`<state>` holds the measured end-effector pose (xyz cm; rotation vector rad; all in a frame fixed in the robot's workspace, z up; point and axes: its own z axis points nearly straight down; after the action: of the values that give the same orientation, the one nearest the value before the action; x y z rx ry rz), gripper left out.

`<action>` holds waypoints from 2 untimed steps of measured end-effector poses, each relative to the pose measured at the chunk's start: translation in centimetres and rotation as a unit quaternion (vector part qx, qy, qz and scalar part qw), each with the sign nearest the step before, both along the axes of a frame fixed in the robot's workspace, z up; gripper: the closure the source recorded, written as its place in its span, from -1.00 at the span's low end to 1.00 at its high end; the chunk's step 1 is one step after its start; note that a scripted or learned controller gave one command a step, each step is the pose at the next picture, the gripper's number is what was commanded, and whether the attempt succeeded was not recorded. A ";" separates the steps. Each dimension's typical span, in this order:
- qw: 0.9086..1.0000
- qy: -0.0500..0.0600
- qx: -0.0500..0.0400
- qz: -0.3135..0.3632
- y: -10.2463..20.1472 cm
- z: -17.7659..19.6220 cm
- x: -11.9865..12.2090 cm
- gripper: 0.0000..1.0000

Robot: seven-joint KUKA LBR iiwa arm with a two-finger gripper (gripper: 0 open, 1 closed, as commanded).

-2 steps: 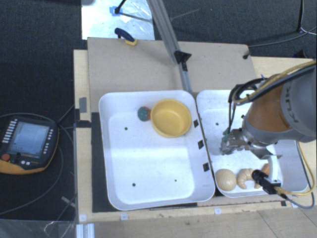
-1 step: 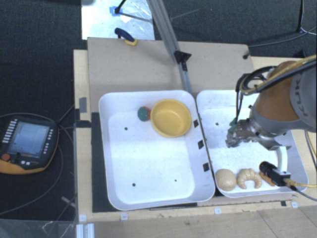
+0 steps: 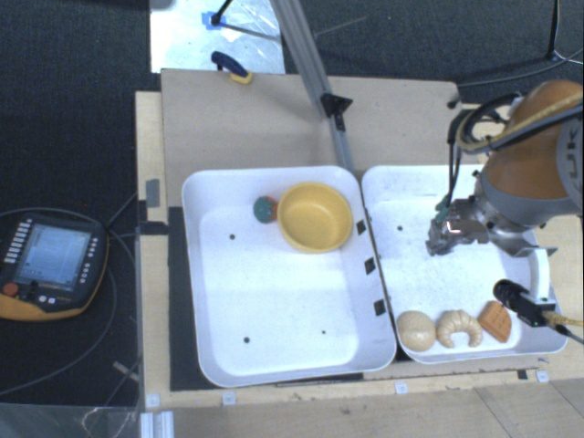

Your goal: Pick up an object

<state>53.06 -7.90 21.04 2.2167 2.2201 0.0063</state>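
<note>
The pincer (image 3: 447, 236) sits over the right bin (image 3: 401, 194), right of the frame's centre, with the grey and orange arm (image 3: 534, 167) reaching in from the right edge; I cannot tell how it is set, since it shows as a small dark cluster seen from above, and nothing can be seen gripped in it. The things it could pick up lie apart from it. Along the lower edge of the right bin, in the lower right of the frame, a pale round bun (image 3: 416, 329), a curved croissant (image 3: 461, 328) and a small orange-brown waffle piece (image 3: 495, 320) rest in a row, close beside one another. A black cylinder (image 3: 522, 303) juts over that bin's lower right corner, just right of the waffle piece. In the left bin (image 3: 274, 336), near its upper right corner, a yellow bowl (image 3: 315, 217) stands upright, with a small teal ball (image 3: 265, 209) touching its left side. At the far left, on the dark floor, lies a control pendant (image 3: 50, 263) with a lit screen.
</note>
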 end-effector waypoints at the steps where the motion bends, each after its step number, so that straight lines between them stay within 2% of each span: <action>1: 1.000 0.000 0.000 0.000 0.1 5.0 -0.9 1.00; 2: 1.000 0.003 0.001 0.002 6.0 3.8 0.2 1.00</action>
<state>53.29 -1.90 24.87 2.2165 2.2270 0.0014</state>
